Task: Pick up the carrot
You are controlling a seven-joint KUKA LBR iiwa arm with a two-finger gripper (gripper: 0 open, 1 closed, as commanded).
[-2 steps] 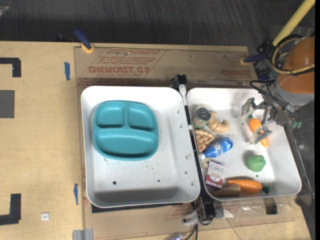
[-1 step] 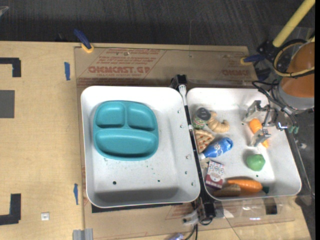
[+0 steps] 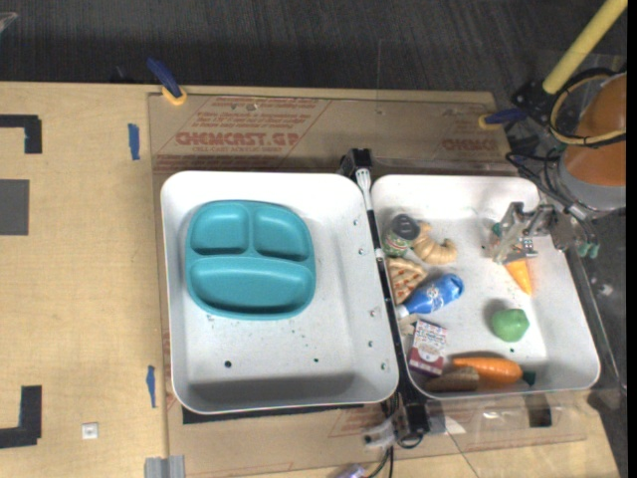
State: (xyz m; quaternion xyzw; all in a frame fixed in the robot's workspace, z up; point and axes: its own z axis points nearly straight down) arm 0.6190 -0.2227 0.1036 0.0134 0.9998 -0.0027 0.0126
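The carrot [image 3: 485, 369], orange with a dark green tip, lies on its side along the front wall of the right bin [image 3: 572, 297]. My gripper [image 3: 514, 237] hangs over the back right of that bin, well behind the carrot. An orange-yellow wedge [image 3: 522, 273] sits directly under the gripper, touching or nearly touching it. Whether the gripper holds the wedge cannot be made out.
A green round fruit [image 3: 510, 324] lies between the wedge and the carrot. A red and white packet [image 3: 429, 345], a blue pouch [image 3: 436, 294], a waffle piece [image 3: 402, 277], a small can [image 3: 402, 230] and a beige item [image 3: 436, 250] crowd the bin's left side. The left bin [image 3: 199, 357] holds a teal divided plate [image 3: 251, 258].
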